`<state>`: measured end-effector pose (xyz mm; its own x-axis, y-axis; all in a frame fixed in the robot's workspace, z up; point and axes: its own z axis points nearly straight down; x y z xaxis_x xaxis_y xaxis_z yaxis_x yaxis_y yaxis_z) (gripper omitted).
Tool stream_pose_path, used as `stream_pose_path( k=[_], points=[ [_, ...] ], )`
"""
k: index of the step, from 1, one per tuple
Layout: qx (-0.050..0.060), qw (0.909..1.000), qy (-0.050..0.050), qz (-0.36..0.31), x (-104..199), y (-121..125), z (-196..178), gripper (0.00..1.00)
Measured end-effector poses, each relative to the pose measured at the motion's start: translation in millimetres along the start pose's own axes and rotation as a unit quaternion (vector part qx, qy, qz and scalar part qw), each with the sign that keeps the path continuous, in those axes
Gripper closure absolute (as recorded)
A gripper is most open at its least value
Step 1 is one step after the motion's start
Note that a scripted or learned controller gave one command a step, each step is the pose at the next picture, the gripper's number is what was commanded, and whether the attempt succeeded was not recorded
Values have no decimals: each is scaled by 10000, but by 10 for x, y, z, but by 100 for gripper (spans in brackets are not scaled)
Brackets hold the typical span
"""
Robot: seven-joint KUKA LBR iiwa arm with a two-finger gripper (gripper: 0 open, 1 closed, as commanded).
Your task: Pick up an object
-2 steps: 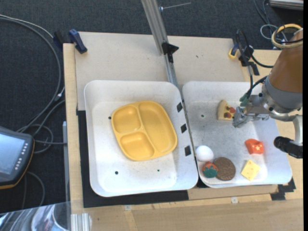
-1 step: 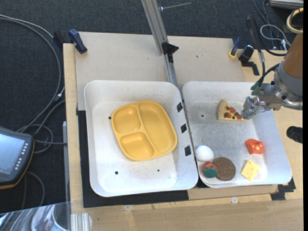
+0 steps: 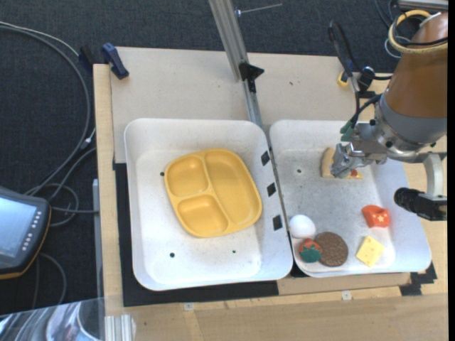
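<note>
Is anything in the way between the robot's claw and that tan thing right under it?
Nothing visible is. The gripper sits right at the tan block in the right bin; the other toys lie farther down near the bin's front edge.

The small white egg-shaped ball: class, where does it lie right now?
The small white egg-shaped ball lies in the right white bin, near its front left corner, just up-left of the brown round patty.

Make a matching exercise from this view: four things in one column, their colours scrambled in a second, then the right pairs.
Things:
1. divided tray
2. egg
3. round patty
4. block by the right bin's right wall

Colours:
A. brown
B. orange-red
C. yellow
D. white

Pairs: 1-C, 2-D, 3-A, 4-B
</note>
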<state>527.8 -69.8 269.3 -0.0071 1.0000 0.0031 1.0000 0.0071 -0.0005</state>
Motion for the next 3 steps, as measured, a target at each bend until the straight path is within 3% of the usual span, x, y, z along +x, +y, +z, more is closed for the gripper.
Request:
stream_pose_path(
  k=[3],
  points=[
    [19,10000,-7,11,1482,124,122,100]
  ],
)
